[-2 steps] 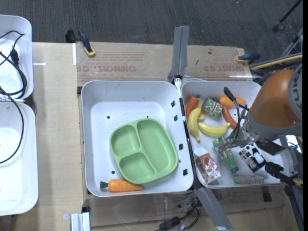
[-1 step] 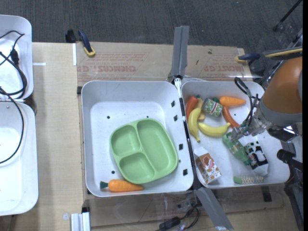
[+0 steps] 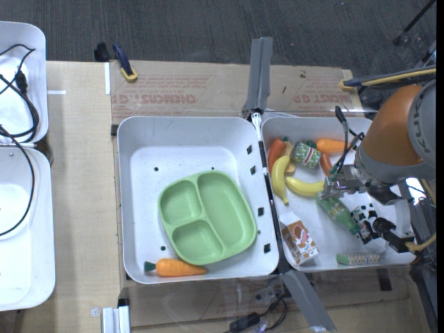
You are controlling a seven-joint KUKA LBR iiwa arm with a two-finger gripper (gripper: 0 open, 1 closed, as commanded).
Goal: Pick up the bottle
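Where the bottle [image 3: 338, 212] lay slantwise on the floor of the right bin [image 3: 388, 261], we saw the gripper [image 3: 335, 184] right at its upper end, though we could not tell how it stood. Bananas [image 3: 291, 180] lay just beside it, a carton [image 3: 300, 242] nearer us. The left bin [image 3: 139, 186] held a green tray [image 3: 206, 217] and a carrot [image 3: 177, 268].
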